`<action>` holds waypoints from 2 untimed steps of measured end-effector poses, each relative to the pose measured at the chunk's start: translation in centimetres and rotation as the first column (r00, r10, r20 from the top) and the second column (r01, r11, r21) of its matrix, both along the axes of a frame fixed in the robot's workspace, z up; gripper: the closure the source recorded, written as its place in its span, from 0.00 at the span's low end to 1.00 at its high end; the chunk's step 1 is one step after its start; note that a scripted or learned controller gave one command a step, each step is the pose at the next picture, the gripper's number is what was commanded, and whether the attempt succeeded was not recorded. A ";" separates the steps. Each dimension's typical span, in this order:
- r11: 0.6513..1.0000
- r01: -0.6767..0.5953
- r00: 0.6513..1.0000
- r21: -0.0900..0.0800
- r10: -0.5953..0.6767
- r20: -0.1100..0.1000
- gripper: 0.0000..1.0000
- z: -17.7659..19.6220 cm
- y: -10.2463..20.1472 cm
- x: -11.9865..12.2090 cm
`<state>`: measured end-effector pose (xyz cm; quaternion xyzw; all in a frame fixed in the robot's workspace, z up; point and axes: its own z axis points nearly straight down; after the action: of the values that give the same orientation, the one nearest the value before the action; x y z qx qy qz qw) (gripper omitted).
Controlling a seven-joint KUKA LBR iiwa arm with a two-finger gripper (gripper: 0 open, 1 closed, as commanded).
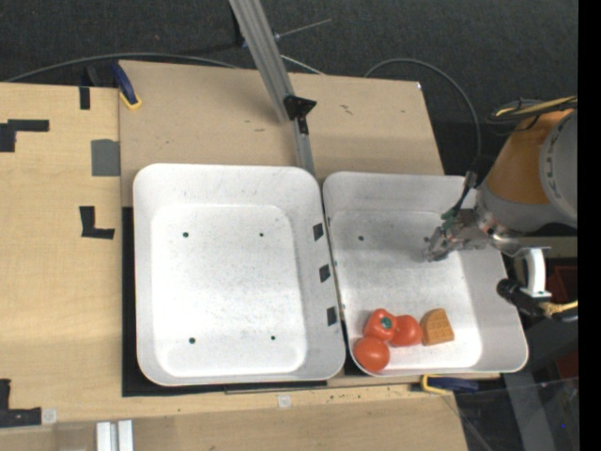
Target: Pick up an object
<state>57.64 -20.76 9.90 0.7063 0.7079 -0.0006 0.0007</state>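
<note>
Over the right-hand bin (488, 346), toward its far right side, the gripper (438, 243) is hovering low above the white floor, its dark tip pointing left. At this size it is impossible to tell how the gripper is set, and nothing is showing in its grasp. Behind it, the grey arm (554, 186) with its orange band (516, 172) is reaching in from the right edge, passing over the bin's right rim.

Well apart from the gripper, at the near edge of the same bin, three small objects are lying in a loose row. A red tomato-like toy (379, 323) with a small green spot on top is sitting just beside a second red rounded piece (406, 331), and a third red rounded piece (371, 353) is resting in front of them, close to the bin's near left corner. Just to their right, a tan, bread-like block (437, 327) is lying on the floor of the bin.

The left-hand bin (150, 252) is sitting alongside, the two rims meeting in the middle. Both are resting on a light wooden bench (188, 111), and a grey metal pole (268, 50) is slanting down from the top toward the point where the bins meet.
</note>
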 end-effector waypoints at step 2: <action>1.000 0.000 1.000 0.000 0.000 0.005 1.00 12.0 1.3 0.6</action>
<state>58.24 -19.49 21.86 0.7061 0.7081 0.0013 0.0022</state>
